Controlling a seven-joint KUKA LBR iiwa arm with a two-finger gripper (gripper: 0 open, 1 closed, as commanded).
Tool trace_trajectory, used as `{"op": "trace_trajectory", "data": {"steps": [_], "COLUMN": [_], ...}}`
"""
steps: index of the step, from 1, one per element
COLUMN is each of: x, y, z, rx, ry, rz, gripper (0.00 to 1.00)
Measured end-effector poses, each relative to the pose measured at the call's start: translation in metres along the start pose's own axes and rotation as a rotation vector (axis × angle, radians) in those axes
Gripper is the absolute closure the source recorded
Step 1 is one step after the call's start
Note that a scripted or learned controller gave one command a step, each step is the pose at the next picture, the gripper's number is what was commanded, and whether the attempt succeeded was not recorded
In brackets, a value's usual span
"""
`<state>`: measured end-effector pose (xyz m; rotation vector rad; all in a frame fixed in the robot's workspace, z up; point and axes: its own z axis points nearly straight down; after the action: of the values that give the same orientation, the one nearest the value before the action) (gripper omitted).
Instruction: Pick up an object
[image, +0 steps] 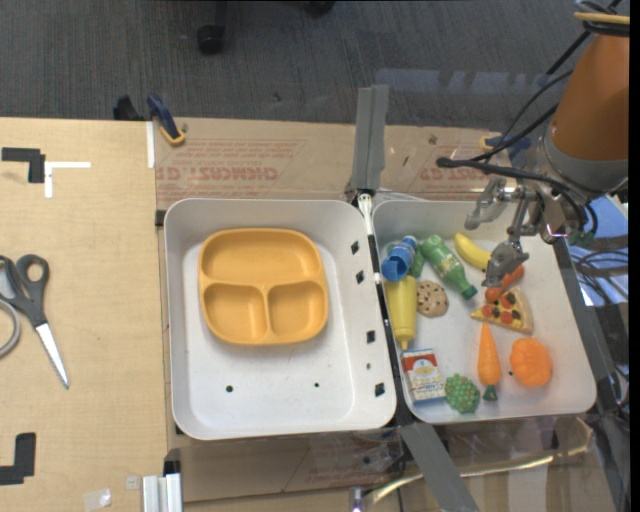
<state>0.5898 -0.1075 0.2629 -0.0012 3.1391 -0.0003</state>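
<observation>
Two bins, nothing lifted yet.
My pincer (510, 262) hangs low in the right bin (570, 385), above the pizza slice (505, 311) beside the banana (471, 250); whether it is wide or narrow I cannot tell. Grasping and lifting remain.

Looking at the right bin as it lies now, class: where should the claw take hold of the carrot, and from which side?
Probably the carrot at mid-body, from straight above. It lies flat, pointing up and down the view, so the claw should close across its narrow width. The orange crowds its right side.
</observation>
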Motion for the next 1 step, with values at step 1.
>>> {"op": "trace_trajectory", "data": {"steps": [1], "x": [-0.0094], "y": [-0.0141], "z": [0.1412], "rx": [0.000], "ry": [0.000], "rz": [0.228], "gripper": [0.00]}}
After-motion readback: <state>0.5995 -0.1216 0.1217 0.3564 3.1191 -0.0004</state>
